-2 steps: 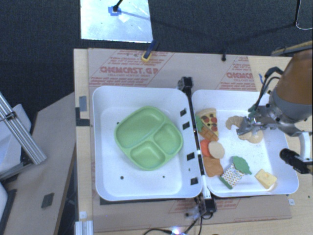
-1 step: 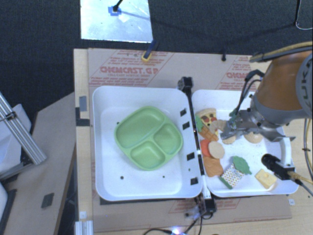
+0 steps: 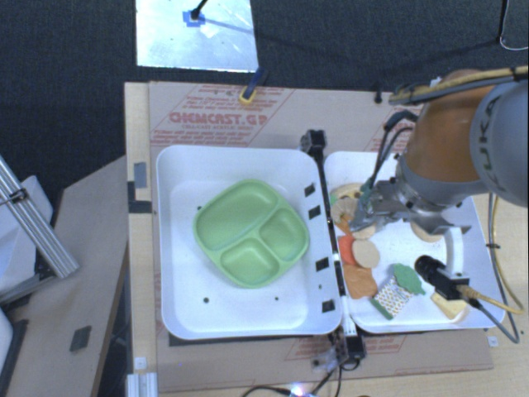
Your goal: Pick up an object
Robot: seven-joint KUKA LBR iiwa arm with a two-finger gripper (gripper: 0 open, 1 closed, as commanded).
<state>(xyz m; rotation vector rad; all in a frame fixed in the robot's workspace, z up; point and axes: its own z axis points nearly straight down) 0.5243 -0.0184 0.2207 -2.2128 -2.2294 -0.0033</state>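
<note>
My gripper (image 3: 361,219) hangs low over the left part of the right bin (image 3: 474,222), among the toy food lying there. A beige and yellow piece (image 3: 345,195) lies just behind it. A red-orange piece (image 3: 346,250) and a tan disc (image 3: 367,255) lie just in front of it. Nearer the front are a brown-orange piece (image 3: 360,282), a green checkered item (image 3: 397,291) and a pale yellow piece (image 3: 449,308). The wrist partly covers another tan piece (image 3: 425,232).
The left bin (image 3: 186,304) holds a green divided plate (image 3: 252,232) near its middle. A black-clipped wall (image 3: 324,222) separates the two bins. The arm's grey and orange body (image 3: 450,147) covers the back of the right bin. A metal sheet (image 3: 196,23) lies beyond the bench.
</note>
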